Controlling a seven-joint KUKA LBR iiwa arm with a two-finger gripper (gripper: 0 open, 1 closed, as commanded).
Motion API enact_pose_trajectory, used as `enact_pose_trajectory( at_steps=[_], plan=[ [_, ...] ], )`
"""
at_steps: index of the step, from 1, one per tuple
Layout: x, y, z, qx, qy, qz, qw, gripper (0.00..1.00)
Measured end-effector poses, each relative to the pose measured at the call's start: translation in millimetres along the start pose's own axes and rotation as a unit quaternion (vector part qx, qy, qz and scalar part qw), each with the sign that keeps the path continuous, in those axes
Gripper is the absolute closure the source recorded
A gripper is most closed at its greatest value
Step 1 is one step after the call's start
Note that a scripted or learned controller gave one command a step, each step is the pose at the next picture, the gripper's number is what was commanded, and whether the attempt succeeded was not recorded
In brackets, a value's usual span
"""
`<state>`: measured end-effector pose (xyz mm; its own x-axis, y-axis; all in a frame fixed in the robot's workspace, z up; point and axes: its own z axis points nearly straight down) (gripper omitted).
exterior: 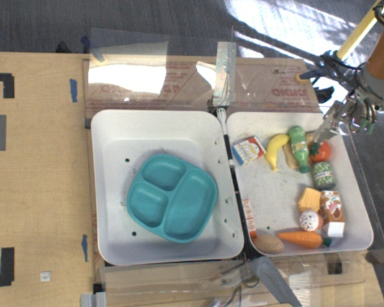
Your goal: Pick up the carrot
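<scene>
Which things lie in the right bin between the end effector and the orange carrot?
In the camera view, between the end effector and the orange carrot lie a green can, a yellow cheese wedge and a white egg.

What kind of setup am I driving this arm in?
Likely a lab test bench: two white bins side by side, toy food such as the carrot, and a teal divided plate.

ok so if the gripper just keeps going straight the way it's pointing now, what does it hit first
The gripper slants down and left toward the far end of the right bin. Carried on, it would probably meet the red tomato first, with the green bottle beside it. Depth is hard to judge. The carrot lies far off that line.
</scene>
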<state>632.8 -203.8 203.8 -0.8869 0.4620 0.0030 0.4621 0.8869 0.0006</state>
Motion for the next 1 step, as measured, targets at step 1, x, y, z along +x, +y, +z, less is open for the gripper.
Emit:
enact_pose_trajectory(
  at_steps=[1],
  plan=[
    [-33.6, -4.8, -112.8, -0.001, -0.012, -0.029, 0.9995, 1.0]
  ],
)
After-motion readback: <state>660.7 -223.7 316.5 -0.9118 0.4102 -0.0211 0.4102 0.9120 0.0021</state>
